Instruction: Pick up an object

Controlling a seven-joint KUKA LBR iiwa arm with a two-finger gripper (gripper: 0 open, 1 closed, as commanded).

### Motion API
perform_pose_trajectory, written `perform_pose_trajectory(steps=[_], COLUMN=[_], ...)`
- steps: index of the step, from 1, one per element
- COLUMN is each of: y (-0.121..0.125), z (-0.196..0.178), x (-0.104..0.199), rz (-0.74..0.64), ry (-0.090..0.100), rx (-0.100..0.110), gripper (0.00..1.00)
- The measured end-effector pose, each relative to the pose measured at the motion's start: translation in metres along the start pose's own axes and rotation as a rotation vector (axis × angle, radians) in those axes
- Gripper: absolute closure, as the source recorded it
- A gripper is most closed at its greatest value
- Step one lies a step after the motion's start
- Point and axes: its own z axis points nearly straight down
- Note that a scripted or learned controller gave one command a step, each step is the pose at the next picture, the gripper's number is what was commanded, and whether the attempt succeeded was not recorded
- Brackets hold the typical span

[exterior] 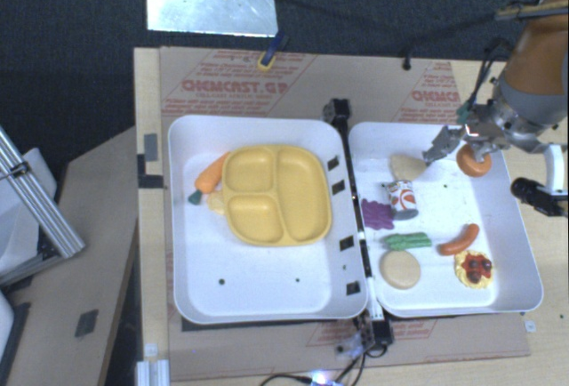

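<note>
Gripper over the right bin's far corner, nothing picked yet.

You have the two-finger gripper (449,142) hanging spread, fingers apart and empty, between a pale tan flat food piece (407,166) and an orange round toy fruit (474,161) near the far wall of the right white bin (524,273). The fruit looks light, stiff and smooth, likely to roll; pinch it across its middle. Being round, it shows no clear long axis or heading.

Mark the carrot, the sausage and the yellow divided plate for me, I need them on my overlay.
carrot (212,172): camera view, middle of its orange body, left bin.
sausage (459,239): camera view, middle of its length, right bin.
yellow divided plate (307,197): camera view, bare floor of its right compartment, left bin.
</note>
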Motion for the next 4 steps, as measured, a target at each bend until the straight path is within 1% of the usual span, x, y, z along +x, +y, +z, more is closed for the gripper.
perform_pose_trajectory(steps=[1,2,3,4], y=[0.003,0.007,0.013,0.015], z=[-0.007,0.055,0.111,0.124], x=[0.0,-0.002,0.005,0.006], rz=[-0.002,-0.001,-0.004,-0.003], ry=[-0.002,-0.001,0.0,-0.002], rx=[-0.011,-0.006,-0.006,-0.014], gripper=[0.0,0.0,0.0,0.0])
